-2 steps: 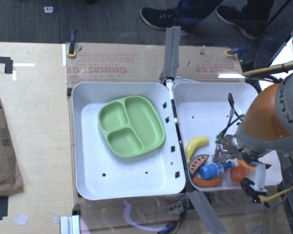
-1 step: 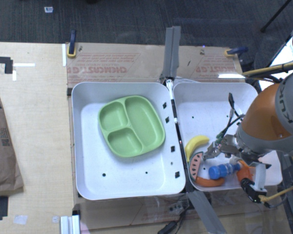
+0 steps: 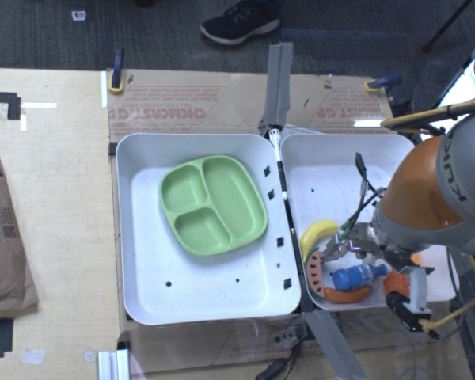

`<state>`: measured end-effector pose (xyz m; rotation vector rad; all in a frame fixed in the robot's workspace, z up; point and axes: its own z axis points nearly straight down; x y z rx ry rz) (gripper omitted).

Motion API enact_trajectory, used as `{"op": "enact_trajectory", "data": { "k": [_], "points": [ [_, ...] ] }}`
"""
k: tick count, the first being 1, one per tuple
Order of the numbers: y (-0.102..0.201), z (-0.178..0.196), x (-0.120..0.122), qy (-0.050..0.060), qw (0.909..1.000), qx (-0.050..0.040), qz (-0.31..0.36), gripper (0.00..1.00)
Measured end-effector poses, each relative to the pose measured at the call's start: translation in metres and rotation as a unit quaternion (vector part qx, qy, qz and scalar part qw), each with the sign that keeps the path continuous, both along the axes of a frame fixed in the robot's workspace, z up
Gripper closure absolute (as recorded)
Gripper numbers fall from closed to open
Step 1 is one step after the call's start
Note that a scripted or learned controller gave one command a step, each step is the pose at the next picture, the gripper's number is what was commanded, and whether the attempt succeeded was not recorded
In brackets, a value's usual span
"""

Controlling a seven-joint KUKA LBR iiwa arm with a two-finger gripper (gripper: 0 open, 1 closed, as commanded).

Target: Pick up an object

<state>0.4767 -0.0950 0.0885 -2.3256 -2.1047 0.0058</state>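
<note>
While the arm (image 3: 427, 192) reaches in from the right of the frame, its hand (image 3: 342, 246) sits low in the right bin (image 3: 332, 153), just above a cluster of objects at that bin's lower left corner; whether the hand is open or closed I cannot tell, since its tips are small and blurred against the clutter; nothing can be seen between them; a banana (image 3: 317, 234) lies at the upper left of the cluster, just beside the hand; a blue bottle (image 3: 356, 276) lies below the hand, with an orange piece (image 3: 347, 294) under it near the bin's bottom rim and a red-brown piece (image 3: 314, 275) at the left; the left bin (image 3: 142, 236) in the middle of the frame holds a green divided plate (image 3: 213, 204), well apart from the hand; a paper bag (image 3: 4, 236) lies on the surface (image 3: 55, 133) at the far left; a dark shoe (image 3: 241, 20) shows at the top on the floor.
</note>
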Motion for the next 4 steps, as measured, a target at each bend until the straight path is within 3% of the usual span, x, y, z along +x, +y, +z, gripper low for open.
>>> {"op": "enact_trajectory", "data": {
  "k": [1,2,3,4],
  "points": [
    [0.002,0.0,0.057,0.0,0.9994,-0.0012,-0.033,0.0],
    [-0.02,0.002,0.182,-0.002,0.9986,-0.0014,0.053,0.0],
    [-0.037,0.001,0.084,0.0,0.9999,-0.0007,0.014,0.0],
    [-0.114,0.001,0.0,0.0,0.9999,0.0025,0.017,0.0]
  ]
}}
